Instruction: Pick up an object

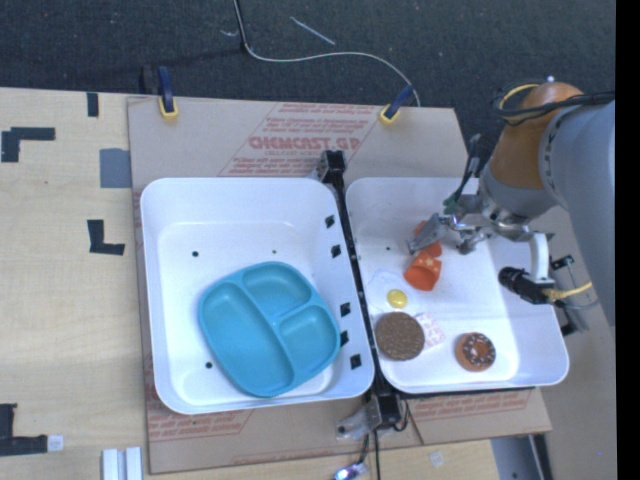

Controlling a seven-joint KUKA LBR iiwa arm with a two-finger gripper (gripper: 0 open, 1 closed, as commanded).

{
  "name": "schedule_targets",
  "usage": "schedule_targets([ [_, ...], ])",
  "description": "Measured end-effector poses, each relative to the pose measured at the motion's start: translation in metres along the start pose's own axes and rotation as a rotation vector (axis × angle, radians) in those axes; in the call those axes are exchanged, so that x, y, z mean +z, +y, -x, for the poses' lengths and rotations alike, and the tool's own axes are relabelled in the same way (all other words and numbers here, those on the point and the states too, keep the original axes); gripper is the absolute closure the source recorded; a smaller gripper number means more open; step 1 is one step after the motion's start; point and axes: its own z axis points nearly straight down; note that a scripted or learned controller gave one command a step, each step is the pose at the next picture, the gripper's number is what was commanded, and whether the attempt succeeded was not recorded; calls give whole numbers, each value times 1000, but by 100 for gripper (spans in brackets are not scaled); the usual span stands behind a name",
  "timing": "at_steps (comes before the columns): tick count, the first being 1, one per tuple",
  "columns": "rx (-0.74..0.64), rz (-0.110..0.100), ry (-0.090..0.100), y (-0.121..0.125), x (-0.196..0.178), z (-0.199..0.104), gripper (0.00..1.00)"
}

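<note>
In the right bin, jaws touch a glossy orange block (tilted).

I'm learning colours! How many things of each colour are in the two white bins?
Blue: 1, the divided plate
Orange: 1, the orange piece
Yellow: 1, the small yellow piece
Brown: 2, the round cookie and the doughnut
Total: 5

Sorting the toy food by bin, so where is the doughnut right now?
The doughnut lies in the right bin, near its front right corner, to the right of the brown cookie.
</note>
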Motion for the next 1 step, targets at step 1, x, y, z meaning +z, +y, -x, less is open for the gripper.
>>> schedule_targets([
  [1,-3,6,-2,2,-14,-1,100],
])
